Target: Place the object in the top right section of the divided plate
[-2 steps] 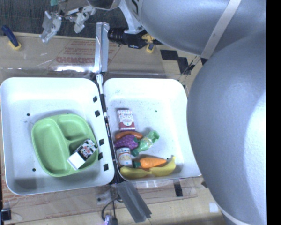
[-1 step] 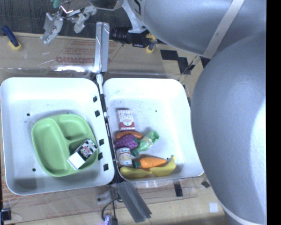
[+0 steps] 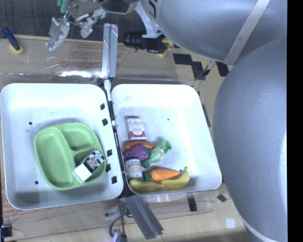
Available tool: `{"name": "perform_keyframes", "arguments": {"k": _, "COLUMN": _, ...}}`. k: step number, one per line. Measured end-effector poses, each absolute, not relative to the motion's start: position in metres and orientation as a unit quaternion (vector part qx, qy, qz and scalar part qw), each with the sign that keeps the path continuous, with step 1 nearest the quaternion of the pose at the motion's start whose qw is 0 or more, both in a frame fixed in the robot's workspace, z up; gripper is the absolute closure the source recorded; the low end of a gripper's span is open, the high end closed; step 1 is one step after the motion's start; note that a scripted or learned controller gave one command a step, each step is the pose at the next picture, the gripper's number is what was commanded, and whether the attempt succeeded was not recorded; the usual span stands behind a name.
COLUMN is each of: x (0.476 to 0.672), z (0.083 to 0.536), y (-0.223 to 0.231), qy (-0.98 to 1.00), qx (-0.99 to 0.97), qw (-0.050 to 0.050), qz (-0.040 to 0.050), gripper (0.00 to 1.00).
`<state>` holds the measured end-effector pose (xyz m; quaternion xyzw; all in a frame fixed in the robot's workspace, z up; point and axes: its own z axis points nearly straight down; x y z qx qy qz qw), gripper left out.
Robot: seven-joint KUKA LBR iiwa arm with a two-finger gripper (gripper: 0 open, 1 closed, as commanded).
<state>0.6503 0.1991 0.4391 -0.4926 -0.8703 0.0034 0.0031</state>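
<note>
A green divided plate (image 3: pixel 54 155) lies in the left white bin (image 3: pixel 20 105). A small white box with a black-and-red print (image 3: pixel 89 165) rests in the plate's section nearest the bin divider, at its lower right in the camera view. My gripper (image 3: pixel 69 33) hangs high over the cardboard beyond the left bin's far edge. Its two fingers (image 3: pixel 56 35) are spread apart, open, with nothing between them. The gripper is well away from the plate and the box.
The right bin (image 3: pixel 192 110) holds a red carton (image 3: pixel 135 128), purple grapes (image 3: pixel 135 148), a green bottle (image 3: pixel 157 153), a small can (image 3: pixel 134 168), a carrot (image 3: pixel 161 174) and a banana (image 3: pixel 159 184). The grey arm (image 3: pixel 232 29) covers the right side. A blue tool (image 3: pixel 11 39) lies far left.
</note>
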Motion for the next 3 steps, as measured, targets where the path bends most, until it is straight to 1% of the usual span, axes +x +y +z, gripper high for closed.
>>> {"name": "perform_keyframes", "arguments": {"k": 1, "x": 0.657, "z": 0.44, "y": 0.18, "qy": -0.88, "qx": -0.474, "qw": 0.002, "qz": 0.0026, "gripper": 0.0}}
{"name": "perform_keyframes", "arguments": {"k": 2, "x": 0.657, "z": 0.439, "y": 0.181, "qy": -0.89, "qx": -0.456, "qw": 0.003, "qz": 0.0028, "gripper": 0.0}}
{"name": "perform_keyframes", "arguments": {"k": 3, "x": 0.658, "z": 0.44, "y": 0.199, "qy": -0.897, "qx": -0.442, "qw": 0.001, "qz": 0.0007, "gripper": 0.0}}
